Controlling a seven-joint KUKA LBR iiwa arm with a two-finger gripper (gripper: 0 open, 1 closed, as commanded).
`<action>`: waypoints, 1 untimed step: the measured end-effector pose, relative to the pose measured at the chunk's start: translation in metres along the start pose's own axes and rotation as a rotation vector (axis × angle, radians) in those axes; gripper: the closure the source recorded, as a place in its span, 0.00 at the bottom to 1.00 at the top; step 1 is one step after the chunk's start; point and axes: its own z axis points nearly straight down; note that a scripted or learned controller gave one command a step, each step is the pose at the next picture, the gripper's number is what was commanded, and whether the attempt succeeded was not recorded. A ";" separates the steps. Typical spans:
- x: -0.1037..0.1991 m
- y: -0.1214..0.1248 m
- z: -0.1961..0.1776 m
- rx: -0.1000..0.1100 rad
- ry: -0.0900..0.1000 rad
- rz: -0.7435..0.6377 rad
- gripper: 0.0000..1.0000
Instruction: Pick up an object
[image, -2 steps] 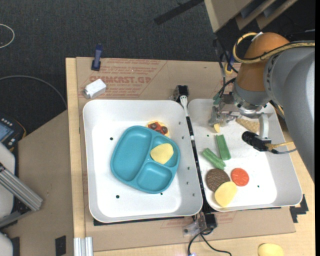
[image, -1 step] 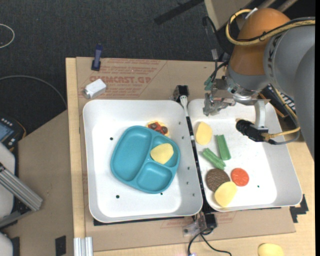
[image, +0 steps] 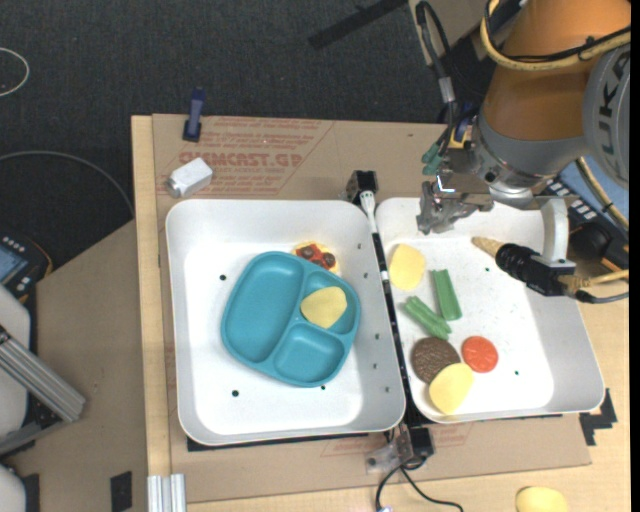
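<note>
Nearest the lens, at the bottom right of the frame, a yellow lump (image: 540, 498) lies off the cardboard sheet (image: 250, 140). Just above it sits the right bin (image: 545, 340), which holds the things that could be picked. Along its lower edge a yellow rounded piece (image: 450, 388) touches a brown, speckled disc (image: 433, 356), and a red-orange disc (image: 480, 354) lies just beside them. Two green sticks (image: 445, 295) lie at a slant in the middle left of the bin. Above them, near the bin's upper left corner, is a pale yellow disc (image: 407, 267), flat and smooth. A tan cone (image: 484, 245) shows at the upper middle.

The gripper (image: 443, 218) hangs over the right bin's upper left corner, just above and to the right of the pale yellow disc. Whether the claw is open or closed cannot be told from this angle.

The left bin (image: 200, 300) carries a teal divided plate (image: 260, 310) with a yellow slice (image: 324, 307) in its right compartment. A small orange, red and black item (image: 316, 255) lies against the plate's upper edge.
</note>
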 end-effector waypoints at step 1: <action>0.063 -0.043 -0.077 -0.007 0.003 -0.005 1.00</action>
